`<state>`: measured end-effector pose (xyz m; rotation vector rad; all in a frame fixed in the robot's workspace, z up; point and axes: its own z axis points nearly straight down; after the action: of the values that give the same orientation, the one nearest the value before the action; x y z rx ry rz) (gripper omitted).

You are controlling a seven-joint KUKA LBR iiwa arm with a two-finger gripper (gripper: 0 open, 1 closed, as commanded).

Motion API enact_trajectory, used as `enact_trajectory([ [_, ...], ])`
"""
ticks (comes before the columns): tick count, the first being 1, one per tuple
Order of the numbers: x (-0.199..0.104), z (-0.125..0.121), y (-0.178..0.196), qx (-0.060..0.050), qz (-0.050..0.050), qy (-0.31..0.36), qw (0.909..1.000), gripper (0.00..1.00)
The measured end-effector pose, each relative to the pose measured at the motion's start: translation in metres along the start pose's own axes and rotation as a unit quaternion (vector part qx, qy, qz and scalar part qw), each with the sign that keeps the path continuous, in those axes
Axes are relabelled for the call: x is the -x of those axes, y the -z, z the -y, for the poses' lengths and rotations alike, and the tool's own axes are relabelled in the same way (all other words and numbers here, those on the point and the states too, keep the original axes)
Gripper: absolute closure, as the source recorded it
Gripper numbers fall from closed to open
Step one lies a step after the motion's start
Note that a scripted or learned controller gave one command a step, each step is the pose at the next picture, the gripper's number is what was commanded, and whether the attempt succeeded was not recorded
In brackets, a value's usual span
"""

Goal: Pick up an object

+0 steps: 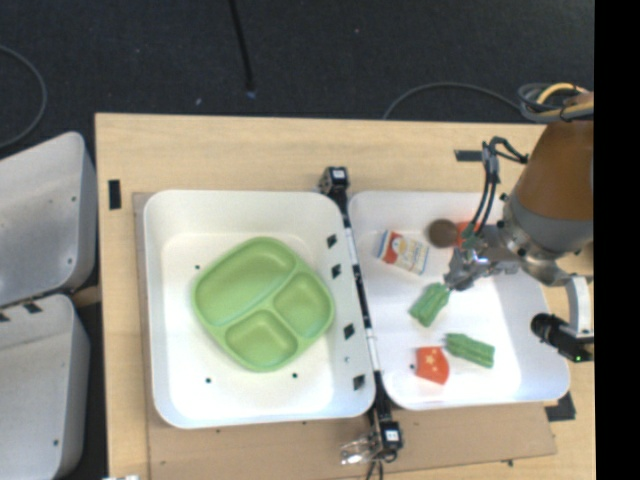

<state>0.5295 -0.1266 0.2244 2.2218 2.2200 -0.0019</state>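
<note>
Two white bins sit side by side on the wood bench. Left bin (170, 388) holds a green divided plate (263, 303) w/ three compartments, lying flat near the bin's middle. Right bin (500, 383) holds the small stuff: a white carton w/ red/blue print (403, 251) toward the upper left, a brown round obj (441, 232) just beside it to the right, a light green piece (429, 305) near the bin's centre, a darker green ridged piece (470, 349) lower right of that, and a red block (432, 365) close to the front edge. Arm comes in from the right, orange band above the grey wrist, over the right bin. Gripper (462, 272) is down just above/right of the light green piece, its tip at or v. near that piece's upper end; contact can't be confirmed. Jaw opening can't be made out at this res, so open vs closed: cannot tell. Nothing visibly lifted
</note>
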Motion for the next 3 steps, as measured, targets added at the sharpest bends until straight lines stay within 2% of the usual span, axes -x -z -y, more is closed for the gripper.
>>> enact_trajectory([
  [1,-0.053,-0.024,0.010,0.002,0.000,0.004,1.0000,1.00],
  [2,-0.090,-0.050,0.018,0.002,-0.001,0.003,1.0000,1.00],
  [3,-0.144,-0.071,0.011,0.001,-0.001,0.004,1.0000,1.00],
])
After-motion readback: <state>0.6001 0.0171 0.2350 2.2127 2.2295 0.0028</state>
